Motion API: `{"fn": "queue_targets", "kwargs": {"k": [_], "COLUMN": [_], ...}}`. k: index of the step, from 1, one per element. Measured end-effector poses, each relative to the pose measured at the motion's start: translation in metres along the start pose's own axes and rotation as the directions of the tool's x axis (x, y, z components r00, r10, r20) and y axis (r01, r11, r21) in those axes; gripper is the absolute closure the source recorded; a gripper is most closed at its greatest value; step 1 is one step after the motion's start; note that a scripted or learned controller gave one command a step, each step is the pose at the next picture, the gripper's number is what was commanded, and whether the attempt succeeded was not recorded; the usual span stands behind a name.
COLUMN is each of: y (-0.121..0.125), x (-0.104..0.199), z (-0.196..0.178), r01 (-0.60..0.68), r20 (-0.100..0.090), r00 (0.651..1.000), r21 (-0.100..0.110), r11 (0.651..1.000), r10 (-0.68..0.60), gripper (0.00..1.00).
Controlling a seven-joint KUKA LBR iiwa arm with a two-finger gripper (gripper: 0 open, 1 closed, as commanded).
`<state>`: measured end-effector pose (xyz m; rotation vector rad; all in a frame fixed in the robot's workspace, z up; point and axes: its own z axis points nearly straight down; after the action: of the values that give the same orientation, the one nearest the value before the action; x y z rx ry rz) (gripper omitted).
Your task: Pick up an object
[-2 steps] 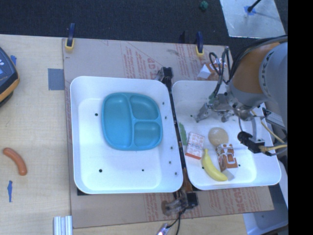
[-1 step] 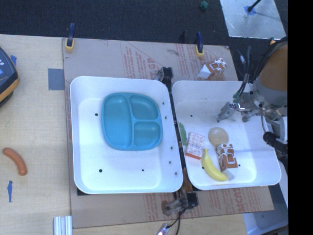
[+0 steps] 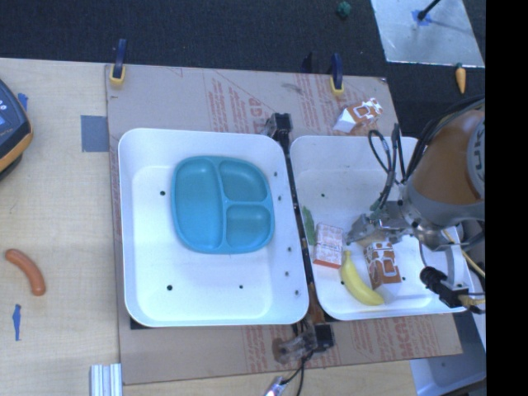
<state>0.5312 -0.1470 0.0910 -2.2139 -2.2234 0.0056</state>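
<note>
Far to the left of the pincer, a sausage [image 3: 25, 271] lay on the surface [image 3: 58, 221], and a blue divided plate [image 3: 223, 204] occupied the left bin [image 3: 206, 304]. In the right bin [image 3: 346, 151], a flat red-and-white packet [image 3: 328, 246] lay just left of the pincer, a banana [image 3: 360, 281] just below-left of it, and a small brown packet [image 3: 384, 264] directly beneath it. The pincer [image 3: 378, 228] hung low over the brown packet; its opening could not be determined, and no object was seen in its hold. The packet was judged light, thin and crinkly, best gripped across its narrow width. The banana was judged soft and curved, best gripped mid-body.
</note>
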Motion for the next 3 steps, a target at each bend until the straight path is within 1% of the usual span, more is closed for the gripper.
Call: {"fn": "queue_targets", "kwargs": {"k": [1, 2, 3], "y": [0.0, 0.0, 0.052], "x": [-0.001, -0.001, 0.039], "z": [-0.011, -0.01, -0.001], "r01": [0.003, 0.004, 0.002], "r20": [0.001, 0.002, 0.001], "r00": [1.0, 1.0, 1.0], "r21": [0.001, 0.001, -0.003], "r11": [1.0, 1.0, 1.0], "r10": [-0.003, -0.004, -0.002], "gripper": [1.0, 0.0, 0.0]}}
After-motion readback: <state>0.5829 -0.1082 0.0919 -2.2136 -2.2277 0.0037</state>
